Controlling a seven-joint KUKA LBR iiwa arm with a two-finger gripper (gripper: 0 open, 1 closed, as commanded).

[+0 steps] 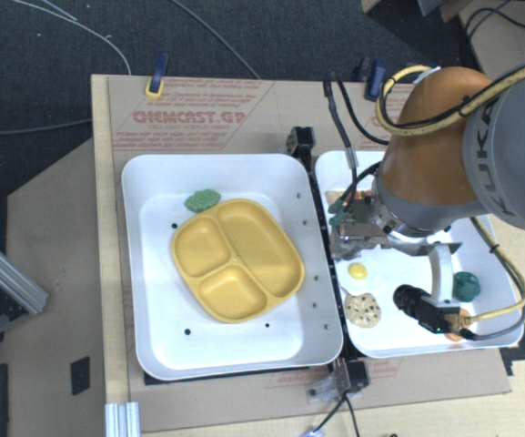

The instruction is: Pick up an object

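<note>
Looming over the right bin [480, 340], the arm [444, 144] hides its gripper [360, 230], so its grip cannot be judged. Below it lie a yellow piece [358, 270] and a cookie [363, 309]. A yellow plate [237, 259] fills the left bin [144, 244].

1. The arm [508, 144] is grey, with dark lettering partly seen on its shell.
2. A broad, rounded orange band [430, 139] sits above the wrist.
3. Black and yellow cables [398, 89] loop over the band.
4. The gripper [358, 230] is dark metal.
</note>
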